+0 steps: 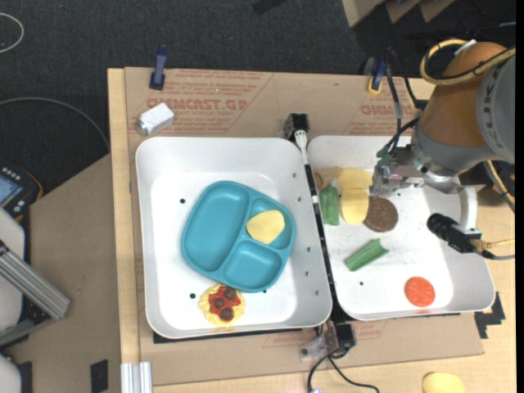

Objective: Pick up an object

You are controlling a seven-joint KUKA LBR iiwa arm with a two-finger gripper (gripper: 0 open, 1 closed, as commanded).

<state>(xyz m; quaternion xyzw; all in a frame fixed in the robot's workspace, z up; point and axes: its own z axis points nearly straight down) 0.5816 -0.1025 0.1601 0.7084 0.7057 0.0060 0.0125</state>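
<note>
White block (155,119), blue clamps (158,68), dark carpet (164,15)

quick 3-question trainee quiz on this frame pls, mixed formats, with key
1. True or false: the yellow piece lies in a compartment of the blue divided plate.
2. Which bin holds the orange-red disc? A) left bin B) right bin
3. Fill in: the small pizza-like toy lies just outside the plate's ____ edge.

Key: 1 true; 2 B; 3 near (bottom)
</note>
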